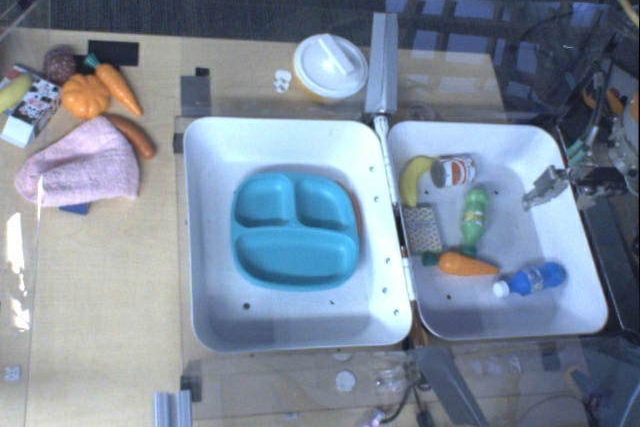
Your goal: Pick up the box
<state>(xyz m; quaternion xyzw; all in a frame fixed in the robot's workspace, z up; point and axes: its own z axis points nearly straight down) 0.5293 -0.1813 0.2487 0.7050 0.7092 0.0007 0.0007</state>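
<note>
The box (423, 228) lies by the right bin's (560, 320) left wall, well apart from the gripper (543, 187); grip state unclear.

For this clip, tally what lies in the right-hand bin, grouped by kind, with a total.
Toy produce: 2, a banana and a carrot
Bottles: 2, one green, one blue
Cans: 1, a can lying on its side
Boxes: 1, the patterned box by the left wall
Total: 6
</note>
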